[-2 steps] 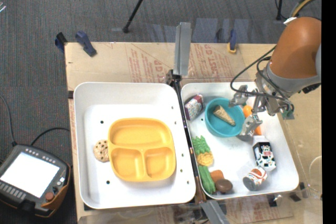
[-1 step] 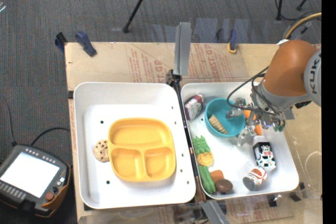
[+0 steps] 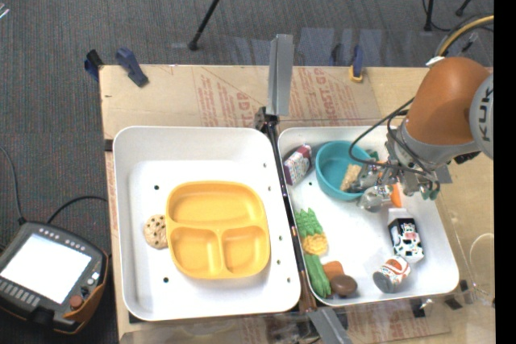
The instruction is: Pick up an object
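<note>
My gripper [image 3: 377,191] hangs low over the right bin [image 3: 439,250], at the right rim of the teal bowl [image 3: 334,165], and from this angle I cannot tell how it stands or whether anything is caught in it; it is a blur of grey metal and cables below my orange band [image 3: 447,97]. The bowl sits in the upper left part of that bin with a small tan thing [image 3: 351,176] inside it, just beside my gripper. Left of the bowl, close to the bin's left wall, a small purple and white carton [image 3: 297,164] stands tilted. Just below my gripper lies a black and white carton with an orange cap [image 3: 403,236], and further down towards the near corner a rounded white and orange can [image 3: 393,273] lies on its side. Along the left wall of the bin there is a green and yellow corn cob [image 3: 312,236], with a carrot [image 3: 333,267] and a dark brown piece [image 3: 345,284] near its lower end. In the left bin [image 3: 133,173] a yellow divided plate [image 3: 218,228] lies in the middle, and a cookie [image 3: 156,231] rests touching its left edge. A handheld control pad [image 3: 48,271] lies on the floor left of the bench.
</note>
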Robot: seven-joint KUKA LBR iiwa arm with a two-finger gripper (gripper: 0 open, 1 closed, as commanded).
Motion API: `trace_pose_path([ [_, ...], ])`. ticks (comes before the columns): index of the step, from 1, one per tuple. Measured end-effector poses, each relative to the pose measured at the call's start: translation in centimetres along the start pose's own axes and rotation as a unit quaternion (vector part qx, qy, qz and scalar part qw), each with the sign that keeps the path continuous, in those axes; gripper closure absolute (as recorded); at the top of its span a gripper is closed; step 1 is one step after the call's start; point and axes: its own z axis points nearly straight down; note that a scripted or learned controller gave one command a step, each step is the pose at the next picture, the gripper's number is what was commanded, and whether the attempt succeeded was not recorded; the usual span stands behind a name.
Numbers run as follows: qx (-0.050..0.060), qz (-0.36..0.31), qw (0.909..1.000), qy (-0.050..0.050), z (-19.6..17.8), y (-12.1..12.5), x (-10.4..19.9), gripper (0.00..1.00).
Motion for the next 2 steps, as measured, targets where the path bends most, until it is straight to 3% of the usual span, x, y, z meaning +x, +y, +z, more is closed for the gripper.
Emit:
trace_pose_path([
  [1,0.002,-0.025,0.9997,-0.006,0.62,1.11,9.64,1.00],
  [2,0.003,-0.025,0.9997,-0.009,0.73,1.19,9.46,0.00],
])
